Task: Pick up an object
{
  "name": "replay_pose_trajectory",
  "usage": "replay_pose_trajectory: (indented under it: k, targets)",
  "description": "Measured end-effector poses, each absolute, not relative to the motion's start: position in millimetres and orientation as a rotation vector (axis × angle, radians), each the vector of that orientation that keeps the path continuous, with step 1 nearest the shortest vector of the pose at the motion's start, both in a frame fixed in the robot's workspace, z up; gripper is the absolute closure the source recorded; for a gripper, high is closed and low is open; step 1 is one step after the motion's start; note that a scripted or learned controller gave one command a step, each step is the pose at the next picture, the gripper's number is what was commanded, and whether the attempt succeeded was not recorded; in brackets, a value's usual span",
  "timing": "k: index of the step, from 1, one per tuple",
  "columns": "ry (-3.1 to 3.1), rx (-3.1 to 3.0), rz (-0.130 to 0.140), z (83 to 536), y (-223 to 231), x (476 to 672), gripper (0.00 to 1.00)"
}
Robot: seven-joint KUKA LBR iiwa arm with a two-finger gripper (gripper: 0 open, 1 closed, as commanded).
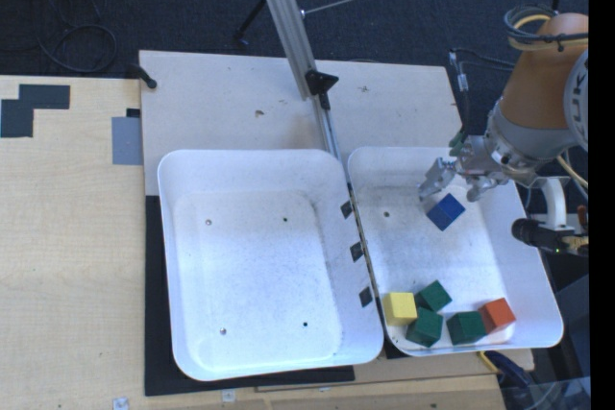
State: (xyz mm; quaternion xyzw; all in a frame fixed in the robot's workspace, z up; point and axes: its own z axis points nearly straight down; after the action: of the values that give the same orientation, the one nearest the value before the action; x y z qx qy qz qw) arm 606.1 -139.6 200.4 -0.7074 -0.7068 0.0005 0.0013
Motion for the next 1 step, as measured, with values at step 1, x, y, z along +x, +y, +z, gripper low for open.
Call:
replay_pose_trajectory:
  k: [1]
  targets:
    - [-2.229,-2.219,-0.007,256.6,-105.3,646.2,0.00]
